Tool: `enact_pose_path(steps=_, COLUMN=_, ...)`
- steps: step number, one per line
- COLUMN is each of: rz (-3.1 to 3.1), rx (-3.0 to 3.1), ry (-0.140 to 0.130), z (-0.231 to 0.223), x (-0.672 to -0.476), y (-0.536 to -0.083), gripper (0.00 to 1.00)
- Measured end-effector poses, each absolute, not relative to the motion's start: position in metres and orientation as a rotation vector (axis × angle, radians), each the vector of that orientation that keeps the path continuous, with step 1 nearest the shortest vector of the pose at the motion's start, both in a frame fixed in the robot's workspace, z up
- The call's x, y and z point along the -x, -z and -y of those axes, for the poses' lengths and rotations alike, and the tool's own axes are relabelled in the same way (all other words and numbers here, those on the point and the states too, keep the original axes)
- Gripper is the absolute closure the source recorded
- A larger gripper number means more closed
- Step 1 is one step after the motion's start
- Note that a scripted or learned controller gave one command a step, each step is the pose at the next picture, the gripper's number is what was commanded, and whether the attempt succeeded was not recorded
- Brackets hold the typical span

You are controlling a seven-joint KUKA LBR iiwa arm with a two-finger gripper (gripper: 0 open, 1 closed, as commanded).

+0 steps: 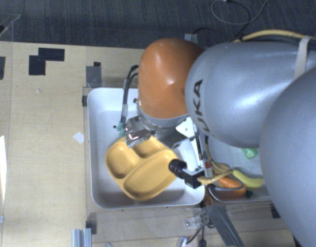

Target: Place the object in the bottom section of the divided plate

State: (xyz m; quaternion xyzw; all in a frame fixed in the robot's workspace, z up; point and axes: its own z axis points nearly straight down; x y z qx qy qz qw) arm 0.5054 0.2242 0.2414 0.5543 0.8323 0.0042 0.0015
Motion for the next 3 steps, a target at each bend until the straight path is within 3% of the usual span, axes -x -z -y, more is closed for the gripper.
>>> enact_pose_path(steps=1, rz=-2.641, rx=-1.699, ry=-0.005, z=-0.189, x=-0.487, y=-0.227, gripper=1.00)
enact_pose_path(steps=2, rz=-2.666, rx=-1.657, ry=-0.008, z=-0.208, x=-0.488, y=-0.267, gripper=1.00)
enact_pose_path(steps=3, rz=-2.665, rx=-1.656, ry=-0.013, z=-0.207, x=-0.489, y=-0.278, gripper=1.00)
